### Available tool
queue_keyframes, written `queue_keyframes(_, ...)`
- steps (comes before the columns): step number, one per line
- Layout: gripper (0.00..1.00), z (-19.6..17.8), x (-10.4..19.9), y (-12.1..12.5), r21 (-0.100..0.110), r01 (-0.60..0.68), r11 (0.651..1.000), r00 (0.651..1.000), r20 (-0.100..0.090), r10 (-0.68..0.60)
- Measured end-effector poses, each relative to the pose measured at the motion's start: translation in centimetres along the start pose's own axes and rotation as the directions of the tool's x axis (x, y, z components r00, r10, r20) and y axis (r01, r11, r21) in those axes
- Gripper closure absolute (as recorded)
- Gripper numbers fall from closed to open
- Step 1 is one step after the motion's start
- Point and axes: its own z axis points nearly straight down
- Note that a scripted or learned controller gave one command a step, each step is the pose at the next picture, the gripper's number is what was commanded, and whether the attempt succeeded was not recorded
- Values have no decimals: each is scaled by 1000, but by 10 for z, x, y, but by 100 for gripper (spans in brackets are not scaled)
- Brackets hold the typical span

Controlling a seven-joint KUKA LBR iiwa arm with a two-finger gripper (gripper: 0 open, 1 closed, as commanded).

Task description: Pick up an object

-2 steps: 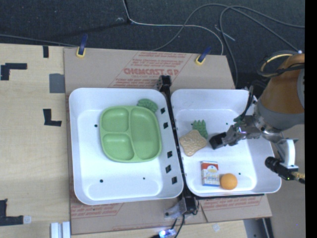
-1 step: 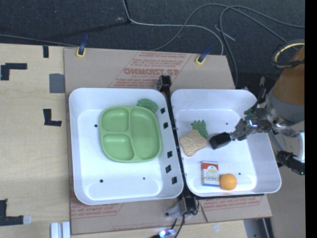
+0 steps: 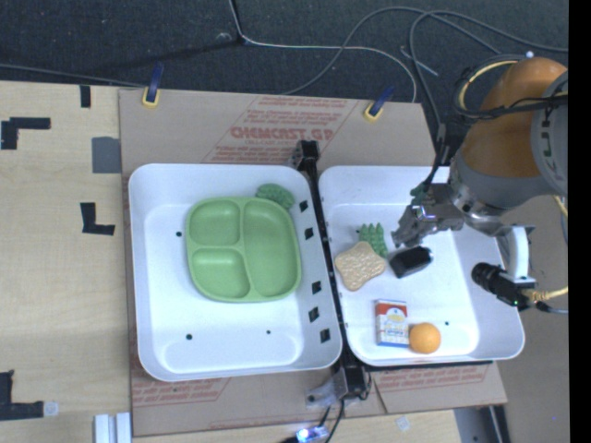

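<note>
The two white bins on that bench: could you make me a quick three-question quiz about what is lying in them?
1. True or false: the green plastic plate with three compartments lies in the left white bin.
2. Which thing touches the small red and white box in the right white bin? A) the orange ball B) the tan cracker-shaped toy C) the black block
3. Fill in: the arm's two-finger gripper hangs over the ____ bin.

Key
1. True.
2. A: the orange ball rests against the box's lower right corner.
3. Right; it is just above the black block, near the small green spiky toy.
</note>
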Motion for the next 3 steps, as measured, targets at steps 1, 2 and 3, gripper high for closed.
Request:
queue_keyframes(1,100,3,58,28,0,0,1000,1000,0,0)
queue_keyframes(2,100,11,99,48,1,-2,1000,1000,1,2)
queue_keyframes(3,100,12,147,63,1,-2,1000,1000,1,2)
